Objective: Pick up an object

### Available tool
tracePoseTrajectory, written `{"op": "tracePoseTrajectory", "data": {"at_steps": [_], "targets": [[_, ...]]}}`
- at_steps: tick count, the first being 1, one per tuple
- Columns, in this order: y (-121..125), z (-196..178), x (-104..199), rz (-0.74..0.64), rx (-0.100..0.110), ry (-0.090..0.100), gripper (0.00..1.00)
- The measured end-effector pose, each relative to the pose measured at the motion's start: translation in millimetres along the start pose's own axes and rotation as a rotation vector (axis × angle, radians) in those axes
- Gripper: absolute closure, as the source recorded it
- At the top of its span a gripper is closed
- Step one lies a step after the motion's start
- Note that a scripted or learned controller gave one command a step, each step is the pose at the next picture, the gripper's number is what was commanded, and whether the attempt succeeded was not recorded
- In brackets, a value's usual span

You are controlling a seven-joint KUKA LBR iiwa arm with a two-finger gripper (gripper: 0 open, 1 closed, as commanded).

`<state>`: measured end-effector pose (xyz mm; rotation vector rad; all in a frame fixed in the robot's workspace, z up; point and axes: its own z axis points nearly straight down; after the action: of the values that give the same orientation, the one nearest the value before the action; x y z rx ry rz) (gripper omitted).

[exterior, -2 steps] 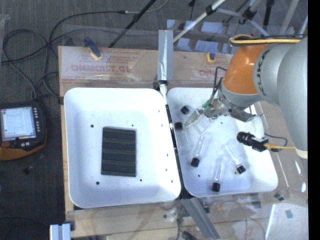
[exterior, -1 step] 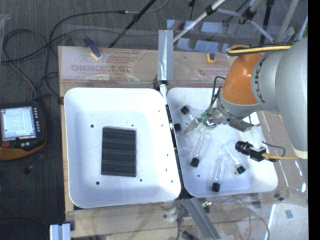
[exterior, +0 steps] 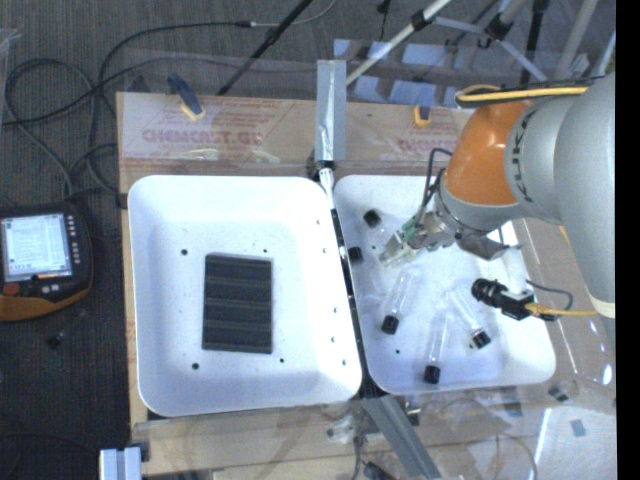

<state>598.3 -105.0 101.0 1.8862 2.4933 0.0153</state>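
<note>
The nearest candidate for picking is a clear vial with a black cap (exterior: 396, 302), lying on the floor of the right bin (exterior: 520, 368) just below the fingertips and apart from them, cap end pointing toward the near rim. A 2nd clear vial (exterior: 436, 350) lies farther below and slightly right of the fingers, its black cap at the near end. A 3rd clear vial (exterior: 468, 323) lies to the lower right of the fingers, also capped in black. 2 loose black caps sit close by: one small cap (exterior: 371, 217) up and to the left of the fingers, another cap (exterior: 354, 254) left of them against the bin's left wall.

The gripper (exterior: 398, 248) hangs low over the right bin, pointing down and left from the grey arm (exterior: 575, 158) with its orange band (exterior: 480, 163). I cannot tell how it is set, since the tip is small and blurred against the white floor, and no vial is visibly between its tips. A black cable connector (exterior: 497, 296) hangs right of the fingers.

Far to the left of the fingers, the left bin (exterior: 160, 218) holds 1 dark ribbed rectangular block (exterior: 238, 303) lying flat near its middle.
</note>
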Motion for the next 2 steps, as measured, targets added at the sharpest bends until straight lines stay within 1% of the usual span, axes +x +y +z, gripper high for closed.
{"op": "tracePoseTrajectory", "data": {"at_steps": [1, 2], "targets": [[0.1, 0.0, 0.3, 0.0, 0.0, 0.001, 0.0], [0.9, -8.1, 2.2, -0.001, -0.001, 0.005, 1.0]]}}
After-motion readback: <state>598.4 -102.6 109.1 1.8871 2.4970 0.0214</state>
